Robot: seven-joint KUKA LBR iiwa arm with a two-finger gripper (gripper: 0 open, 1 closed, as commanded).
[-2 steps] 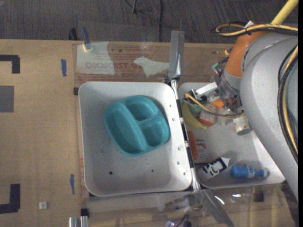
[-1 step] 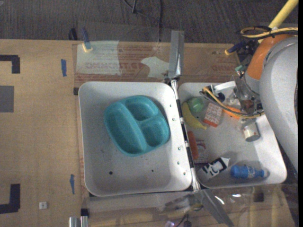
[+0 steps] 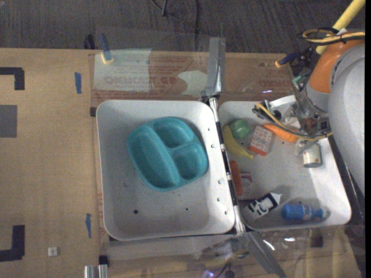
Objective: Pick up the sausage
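Two white bins (image 3: 110,172): one teal plate (image 3: 167,152), one sausage (image 3: 235,178)

Teal plate (image 3: 168,152), yellow banana (image 3: 233,143), blue bottle (image 3: 301,212)

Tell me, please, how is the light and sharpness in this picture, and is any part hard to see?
Camera view: soft, even light, faint shadows in the left bin; glare on the clear sheet behind the bins; the teal plate is fairly sharp; the arm is close and blurred, so the end effector is unclear.
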